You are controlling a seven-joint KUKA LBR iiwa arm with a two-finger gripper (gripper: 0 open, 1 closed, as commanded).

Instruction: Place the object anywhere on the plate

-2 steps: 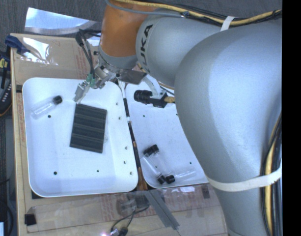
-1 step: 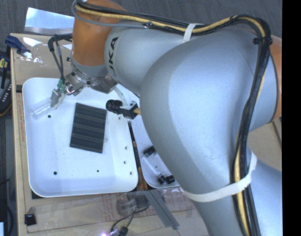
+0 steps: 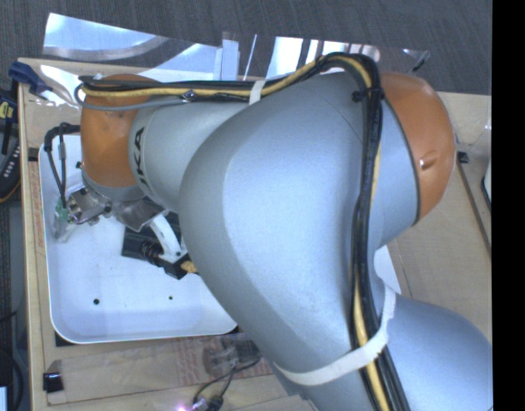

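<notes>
Gripper (image 3: 74, 208) fingers unclear over white bin (image 3: 116, 315)

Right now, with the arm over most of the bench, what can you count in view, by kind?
Shallow white plastic bin: 1
Grey metal arm with an orange band: 1
Small dark dots on the bin floor: 2
Total: 4
The arm hides much of the bench, so this tally covers only what is visible.

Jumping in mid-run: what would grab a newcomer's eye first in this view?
The big grey arm dominates, sweeping from lower right across the middle. Its orange band sits at upper left, above the left white bin. A black-and-yellow cable runs along the arm.
</notes>
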